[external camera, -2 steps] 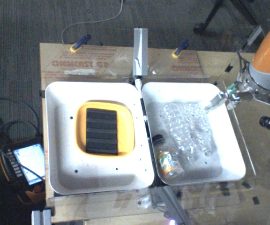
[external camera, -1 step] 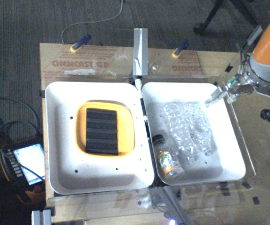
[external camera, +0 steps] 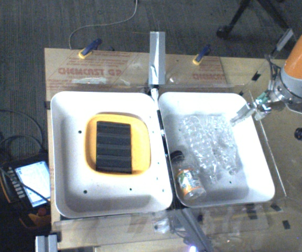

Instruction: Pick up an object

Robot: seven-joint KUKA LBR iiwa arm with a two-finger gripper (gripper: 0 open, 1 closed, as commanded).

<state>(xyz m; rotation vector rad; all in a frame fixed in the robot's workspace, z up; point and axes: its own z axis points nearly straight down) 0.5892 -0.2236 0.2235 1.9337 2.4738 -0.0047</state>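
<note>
One hand [external camera: 244,115] hanging over right bin's [external camera: 256,185] far right rim, carrying nothing; cannot tell whether spread or pressed together. Crumpled clear plastic [external camera: 208,143] lying mid-bin, just left of hand, likely nearest target. Small bottle [external camera: 187,181] lying on side by bin's near left corner, dark cap [external camera: 176,155] just beyond it. Left bin [external camera: 67,193] holding yellow tray [external camera: 140,140] with black ribbed block [external camera: 113,146], well apart from hand.
</note>
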